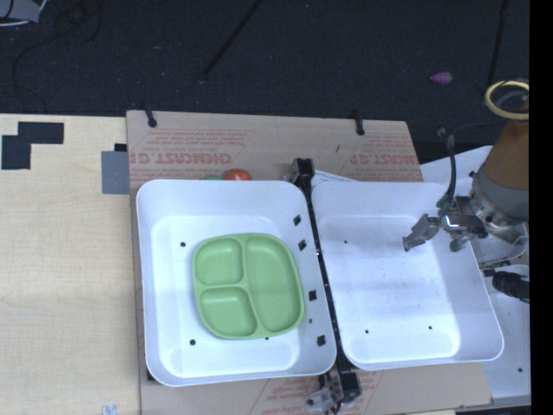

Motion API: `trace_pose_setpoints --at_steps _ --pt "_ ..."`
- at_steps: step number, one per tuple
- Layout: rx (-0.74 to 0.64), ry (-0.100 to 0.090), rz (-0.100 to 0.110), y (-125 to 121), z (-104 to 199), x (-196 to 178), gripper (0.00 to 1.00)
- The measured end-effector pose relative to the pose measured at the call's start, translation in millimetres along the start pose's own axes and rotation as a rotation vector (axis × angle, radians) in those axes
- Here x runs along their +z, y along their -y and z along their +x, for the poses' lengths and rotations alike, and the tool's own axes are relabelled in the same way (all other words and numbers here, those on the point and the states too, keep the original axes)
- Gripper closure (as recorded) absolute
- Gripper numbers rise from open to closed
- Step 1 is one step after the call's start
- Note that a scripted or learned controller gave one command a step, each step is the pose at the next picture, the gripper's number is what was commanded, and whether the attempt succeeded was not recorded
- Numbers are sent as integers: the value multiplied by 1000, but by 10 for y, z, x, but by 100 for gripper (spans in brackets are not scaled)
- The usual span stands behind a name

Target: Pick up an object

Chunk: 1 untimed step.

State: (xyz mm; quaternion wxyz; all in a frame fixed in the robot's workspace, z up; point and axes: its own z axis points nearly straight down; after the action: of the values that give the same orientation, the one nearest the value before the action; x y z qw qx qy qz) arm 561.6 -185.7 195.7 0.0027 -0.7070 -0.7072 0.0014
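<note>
Presently the grey arm's two-finger gripper (pixel 429 232) sits at the 3 o'clock side of the frame, over the upper right part of the right shallow white plastic bin (pixel 471 335), fingers spread apart with nothing between them. A pale green three-compartment plastic plate (pixel 248 284) lies flat in the left shallow white bin (pixel 164 353), toward 8 o'clock from the gripper and well apart from it. A small red-orange round object (pixel 237 175) rests on the cardboard just beyond that bin's 12 o'clock rim.

Left bin (pixel 164 232): floor largely taken by green divided plate (pixel 248 284), narrow bare margins around | Right bin (pixel 471 353): bare floor, gripper (pixel 429 232) over upper right | Black clamps (pixel 313 258) along shared rims
</note>
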Motion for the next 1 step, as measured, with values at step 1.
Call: trace_pose_setpoints --at_steps 1 --pt "0 -1 1 43 -1 440 0"
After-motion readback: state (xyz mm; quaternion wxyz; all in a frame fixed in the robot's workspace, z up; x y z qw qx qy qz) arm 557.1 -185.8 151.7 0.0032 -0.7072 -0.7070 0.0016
